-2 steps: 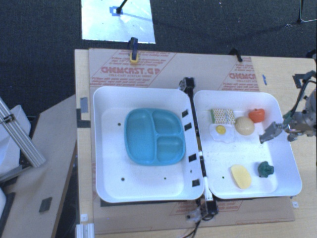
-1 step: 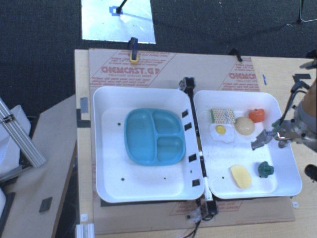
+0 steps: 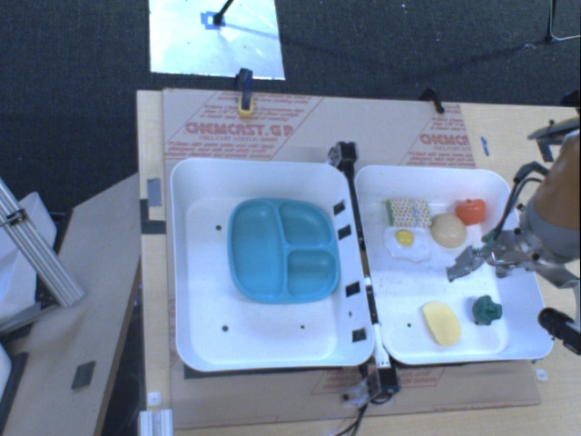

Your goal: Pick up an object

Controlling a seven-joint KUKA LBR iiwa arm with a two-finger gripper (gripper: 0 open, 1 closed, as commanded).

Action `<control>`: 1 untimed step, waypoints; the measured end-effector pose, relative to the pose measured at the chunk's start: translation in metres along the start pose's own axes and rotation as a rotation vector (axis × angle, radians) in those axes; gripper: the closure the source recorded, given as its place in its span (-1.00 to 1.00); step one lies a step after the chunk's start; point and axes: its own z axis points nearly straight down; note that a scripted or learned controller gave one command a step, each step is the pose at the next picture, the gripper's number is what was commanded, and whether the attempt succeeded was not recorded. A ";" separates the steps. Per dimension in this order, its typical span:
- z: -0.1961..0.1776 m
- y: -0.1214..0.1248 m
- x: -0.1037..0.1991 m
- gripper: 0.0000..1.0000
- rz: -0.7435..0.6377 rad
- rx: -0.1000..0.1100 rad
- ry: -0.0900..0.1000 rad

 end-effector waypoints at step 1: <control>0.062 0.000 0.005 -1.00 0.000 0.002 0.001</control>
